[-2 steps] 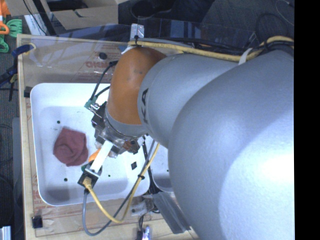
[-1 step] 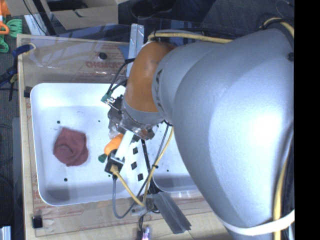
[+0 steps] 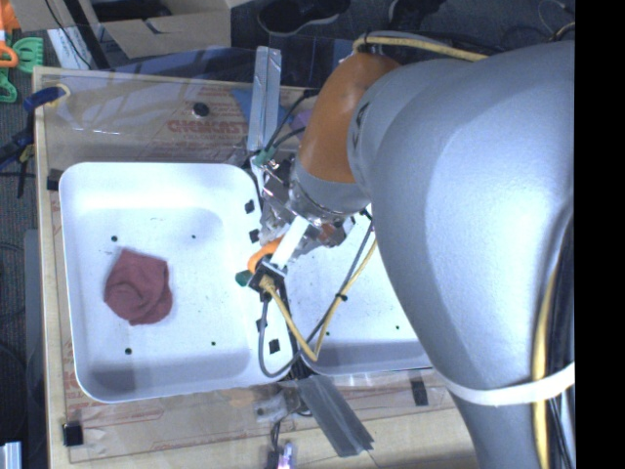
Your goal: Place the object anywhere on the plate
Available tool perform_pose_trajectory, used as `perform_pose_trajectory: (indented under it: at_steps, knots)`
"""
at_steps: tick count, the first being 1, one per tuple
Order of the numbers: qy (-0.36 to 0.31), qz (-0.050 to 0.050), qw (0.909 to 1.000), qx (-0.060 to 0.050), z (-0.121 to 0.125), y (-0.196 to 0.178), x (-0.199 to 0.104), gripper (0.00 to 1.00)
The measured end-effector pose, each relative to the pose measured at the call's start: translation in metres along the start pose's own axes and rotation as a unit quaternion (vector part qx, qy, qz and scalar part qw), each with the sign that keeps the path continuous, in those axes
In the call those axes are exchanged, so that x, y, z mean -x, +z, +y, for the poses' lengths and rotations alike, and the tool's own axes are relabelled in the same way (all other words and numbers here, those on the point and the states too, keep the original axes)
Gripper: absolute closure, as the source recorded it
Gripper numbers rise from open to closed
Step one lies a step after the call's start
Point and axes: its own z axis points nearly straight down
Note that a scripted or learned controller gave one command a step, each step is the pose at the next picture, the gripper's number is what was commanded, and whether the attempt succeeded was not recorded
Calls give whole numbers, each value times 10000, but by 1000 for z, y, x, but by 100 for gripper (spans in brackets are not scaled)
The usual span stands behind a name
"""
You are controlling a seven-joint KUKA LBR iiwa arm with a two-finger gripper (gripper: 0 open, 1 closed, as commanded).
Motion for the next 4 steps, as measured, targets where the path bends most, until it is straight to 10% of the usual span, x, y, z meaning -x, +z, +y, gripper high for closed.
perform_pose_trajectory:
  at_steps: [1, 2, 3, 4]
  knots:
    - [1399, 1, 9902, 4, -50, -17, -41, 100]
    - [1169, -8, 9931, -18, -4, 12, -17, 100]
    - [1321, 3, 9912, 0, -34, -32, -62, 100]
    - [1250, -11, 9922, -8, -67, 13, 35, 100]
